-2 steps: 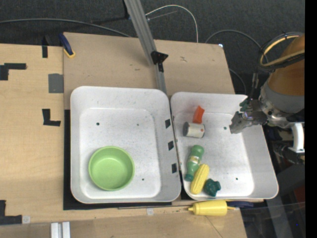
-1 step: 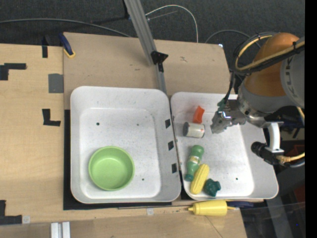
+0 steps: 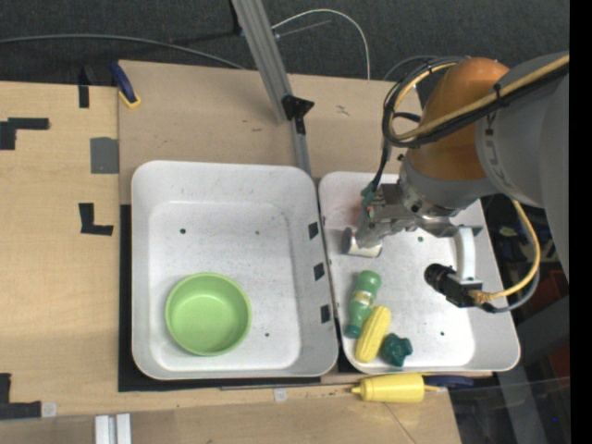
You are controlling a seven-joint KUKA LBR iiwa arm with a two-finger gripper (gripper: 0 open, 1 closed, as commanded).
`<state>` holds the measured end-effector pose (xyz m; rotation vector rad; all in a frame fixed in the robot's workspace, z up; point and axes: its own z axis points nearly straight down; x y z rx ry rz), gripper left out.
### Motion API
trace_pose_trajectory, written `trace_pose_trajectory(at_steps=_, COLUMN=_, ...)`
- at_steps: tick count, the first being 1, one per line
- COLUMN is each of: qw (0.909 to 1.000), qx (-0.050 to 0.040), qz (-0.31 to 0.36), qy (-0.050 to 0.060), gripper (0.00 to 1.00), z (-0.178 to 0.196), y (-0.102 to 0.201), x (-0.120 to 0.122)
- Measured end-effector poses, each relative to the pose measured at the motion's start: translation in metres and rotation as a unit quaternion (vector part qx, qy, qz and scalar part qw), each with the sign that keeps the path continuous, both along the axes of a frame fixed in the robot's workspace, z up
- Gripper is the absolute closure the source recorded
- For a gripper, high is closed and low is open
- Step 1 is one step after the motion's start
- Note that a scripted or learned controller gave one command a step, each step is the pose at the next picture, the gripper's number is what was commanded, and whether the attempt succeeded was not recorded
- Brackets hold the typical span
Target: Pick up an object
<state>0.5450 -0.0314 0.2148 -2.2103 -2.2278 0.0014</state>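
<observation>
My gripper [image 3: 363,239] hangs low over the back left part of the right bin [image 3: 490,350], near the wall it shares with the left bin. Just in front of the gripper lies a green bottle [image 3: 363,301]. A yellow corn cob [image 3: 374,332] lies against the bottle on its right. A small dark teal object [image 3: 397,349] sits beside the cob. No object shows at the gripper's tip.
A green bowl [image 3: 208,314] sits in the front left corner of the left bin [image 3: 222,188]. A yellow bottle-shaped item [image 3: 393,388] lies on the bench outside the right bin's front edge. A grey pole [image 3: 268,49] slants up behind the bins.
</observation>
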Motion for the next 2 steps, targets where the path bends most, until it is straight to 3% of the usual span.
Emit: trace_pose_trajectory(at_steps=2, qw=1.0, qx=0.0001, qz=0.0, qy=-0.001, gripper=1.0, z=0.01, y=0.108, x=0.026)
